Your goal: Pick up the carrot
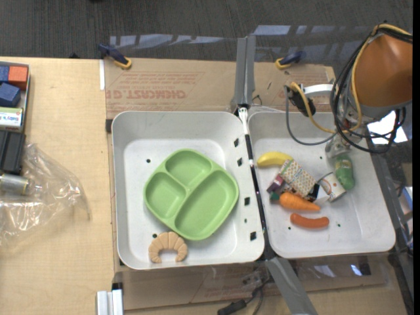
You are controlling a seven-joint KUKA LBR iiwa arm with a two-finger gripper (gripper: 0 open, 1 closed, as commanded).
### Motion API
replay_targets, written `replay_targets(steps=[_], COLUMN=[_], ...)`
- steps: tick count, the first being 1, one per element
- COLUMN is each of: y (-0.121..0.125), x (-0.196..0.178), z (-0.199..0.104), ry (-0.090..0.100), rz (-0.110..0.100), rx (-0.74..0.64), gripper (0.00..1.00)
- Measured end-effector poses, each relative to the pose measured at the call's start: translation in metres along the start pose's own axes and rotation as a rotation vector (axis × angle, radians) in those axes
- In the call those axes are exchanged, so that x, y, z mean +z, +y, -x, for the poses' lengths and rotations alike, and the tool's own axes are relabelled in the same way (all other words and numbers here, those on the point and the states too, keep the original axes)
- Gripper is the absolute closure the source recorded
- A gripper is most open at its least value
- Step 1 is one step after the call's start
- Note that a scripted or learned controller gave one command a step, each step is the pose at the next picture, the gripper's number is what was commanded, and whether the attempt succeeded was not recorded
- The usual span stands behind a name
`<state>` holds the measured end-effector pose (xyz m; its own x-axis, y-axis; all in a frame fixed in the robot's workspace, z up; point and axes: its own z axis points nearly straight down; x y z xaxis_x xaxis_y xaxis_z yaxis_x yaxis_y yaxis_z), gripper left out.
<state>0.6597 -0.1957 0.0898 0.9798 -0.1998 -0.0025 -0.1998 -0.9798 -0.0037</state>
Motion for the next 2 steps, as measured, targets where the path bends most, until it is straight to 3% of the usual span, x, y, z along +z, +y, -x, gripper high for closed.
replay_targets(steps=[1,2], y=[-0.033,0.012], x=[0.002,0.0], z=[0.008,-0.005], ry=[-0.006,-0.003], rz=[-0.001,-0.015], rx=[0.433,0.133], gripper=[1.0,1.0])
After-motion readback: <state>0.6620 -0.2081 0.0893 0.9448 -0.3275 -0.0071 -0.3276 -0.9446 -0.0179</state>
